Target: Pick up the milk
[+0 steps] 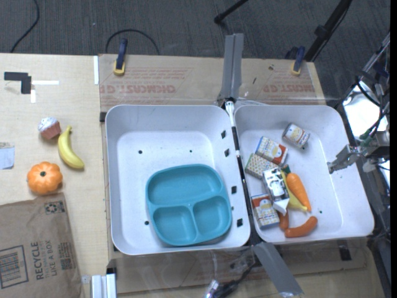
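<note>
**Milk lies in the right bin, claw at the bin's right wall**

The milk (273, 183), a small white carton with dark print, lies near the middle of the right bin (329, 135), among a tight cluster of toy groceries. A carrot (297, 190) lies just beside it on its right, with something yellow under the carrot's lower end. A checked box (256, 165) touches the milk's upper left, and above that sits an orange-and-white carton (271, 149). Below the milk is another small carton (265, 210) with red print, and at the bottom of the heap a sausage (301, 227) lies across the bin floor. A can (296, 135) lies on its side, apart from the rest, toward the bin's far right corner.

The claw (340, 161) hangs at the bin's right wall, well apart from the milk, with nothing between its fingers; how far they are spread I cannot tell.

The left bin (124, 166) holds a blue divided plate (186, 202). On the counter (62, 92) to the left lie a banana (69, 149), a cupcake (49, 128), a small pumpkin (44, 177) and a brown paper bag (34, 247).
</note>
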Controlling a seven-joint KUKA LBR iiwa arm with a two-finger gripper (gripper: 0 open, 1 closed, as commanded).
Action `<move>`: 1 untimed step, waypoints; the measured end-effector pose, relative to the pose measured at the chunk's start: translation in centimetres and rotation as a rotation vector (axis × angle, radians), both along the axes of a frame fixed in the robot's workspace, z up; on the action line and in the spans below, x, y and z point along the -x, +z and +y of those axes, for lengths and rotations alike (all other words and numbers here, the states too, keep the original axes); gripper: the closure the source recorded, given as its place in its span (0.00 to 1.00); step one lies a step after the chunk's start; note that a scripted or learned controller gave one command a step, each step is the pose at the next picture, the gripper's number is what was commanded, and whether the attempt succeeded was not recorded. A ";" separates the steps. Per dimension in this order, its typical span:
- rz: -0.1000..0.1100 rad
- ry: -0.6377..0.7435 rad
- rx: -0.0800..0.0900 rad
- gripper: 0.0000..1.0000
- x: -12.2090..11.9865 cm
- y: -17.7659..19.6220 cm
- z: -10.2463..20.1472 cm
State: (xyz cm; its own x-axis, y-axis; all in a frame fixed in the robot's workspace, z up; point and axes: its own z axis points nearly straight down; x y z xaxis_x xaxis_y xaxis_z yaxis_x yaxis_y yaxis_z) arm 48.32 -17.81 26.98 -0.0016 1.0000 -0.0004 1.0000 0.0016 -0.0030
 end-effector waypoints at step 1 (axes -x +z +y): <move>0.000 0.107 -0.001 0.00 0.6 -10.4 4.9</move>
